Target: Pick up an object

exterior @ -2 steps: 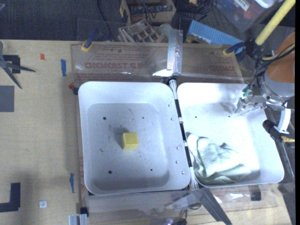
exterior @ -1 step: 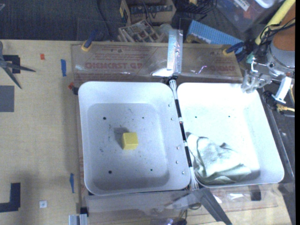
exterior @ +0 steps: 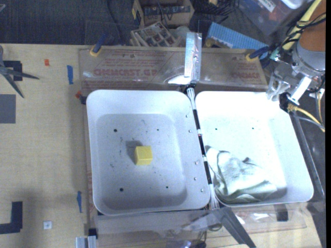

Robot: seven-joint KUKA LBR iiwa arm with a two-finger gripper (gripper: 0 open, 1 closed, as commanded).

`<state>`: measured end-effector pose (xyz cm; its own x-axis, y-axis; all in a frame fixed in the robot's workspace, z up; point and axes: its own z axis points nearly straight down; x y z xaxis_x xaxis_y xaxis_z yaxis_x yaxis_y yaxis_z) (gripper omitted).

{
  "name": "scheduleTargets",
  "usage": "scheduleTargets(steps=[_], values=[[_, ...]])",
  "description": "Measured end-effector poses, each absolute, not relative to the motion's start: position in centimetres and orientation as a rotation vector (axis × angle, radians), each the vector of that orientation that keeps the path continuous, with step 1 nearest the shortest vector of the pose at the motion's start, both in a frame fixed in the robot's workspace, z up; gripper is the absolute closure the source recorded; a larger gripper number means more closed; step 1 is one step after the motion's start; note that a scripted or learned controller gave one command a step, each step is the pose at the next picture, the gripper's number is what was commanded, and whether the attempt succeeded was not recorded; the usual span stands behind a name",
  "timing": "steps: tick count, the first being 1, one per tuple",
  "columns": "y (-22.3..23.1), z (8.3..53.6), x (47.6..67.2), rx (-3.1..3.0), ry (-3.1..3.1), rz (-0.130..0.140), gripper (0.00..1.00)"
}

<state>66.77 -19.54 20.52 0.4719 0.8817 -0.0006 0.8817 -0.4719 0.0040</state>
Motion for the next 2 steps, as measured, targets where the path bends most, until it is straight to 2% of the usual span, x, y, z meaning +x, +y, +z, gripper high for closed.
scheduleTargets(steps=[1,2], values=[[-19.8,20.7,66.7,2.882,1.246,0.001,1.0],[-20.2,20.0,65.4,3.017,0.886,-0.005,1.0]])
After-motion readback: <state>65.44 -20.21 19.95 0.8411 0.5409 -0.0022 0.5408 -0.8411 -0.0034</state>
